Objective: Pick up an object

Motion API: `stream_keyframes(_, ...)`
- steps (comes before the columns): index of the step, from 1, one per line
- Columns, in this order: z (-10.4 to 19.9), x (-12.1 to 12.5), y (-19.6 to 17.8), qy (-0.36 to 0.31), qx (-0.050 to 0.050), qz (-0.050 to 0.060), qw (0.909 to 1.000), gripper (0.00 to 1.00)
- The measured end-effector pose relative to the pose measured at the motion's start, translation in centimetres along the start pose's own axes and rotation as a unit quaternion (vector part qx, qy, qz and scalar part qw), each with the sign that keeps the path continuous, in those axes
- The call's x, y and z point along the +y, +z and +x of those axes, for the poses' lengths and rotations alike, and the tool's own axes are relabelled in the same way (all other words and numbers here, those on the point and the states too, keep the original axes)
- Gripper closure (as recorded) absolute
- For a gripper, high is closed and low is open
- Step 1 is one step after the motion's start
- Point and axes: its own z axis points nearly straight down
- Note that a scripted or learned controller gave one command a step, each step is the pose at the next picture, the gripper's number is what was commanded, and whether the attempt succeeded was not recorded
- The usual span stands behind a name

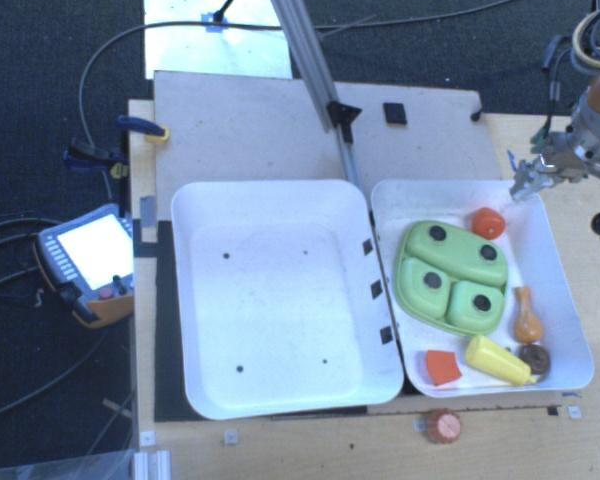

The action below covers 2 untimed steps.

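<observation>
The gripper (528, 180) hovers at the right bin's (565, 268) far rim, its jaw spacing too small to tell, so it should drop squarely over the nearby red ball (487, 223), clearing the green tray (452, 274).

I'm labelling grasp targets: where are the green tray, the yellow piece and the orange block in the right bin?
green tray (450, 273): camera view, centre of its top.
yellow piece (498, 359): camera view, middle of its body.
orange block (442, 367): camera view, centre of its upper face.

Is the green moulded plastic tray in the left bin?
No, the green moulded plastic tray lies in the right white bin.
</observation>
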Motion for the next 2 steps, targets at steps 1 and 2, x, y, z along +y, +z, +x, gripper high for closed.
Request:
stream_keyframes(1,0.0,0.1,2.6,0.0,0.0,0.002,1.0,1.0)
stream_keyframes(2,5.7,0.4,2.5,-0.002,0.001,0.002,1.0,1.0)
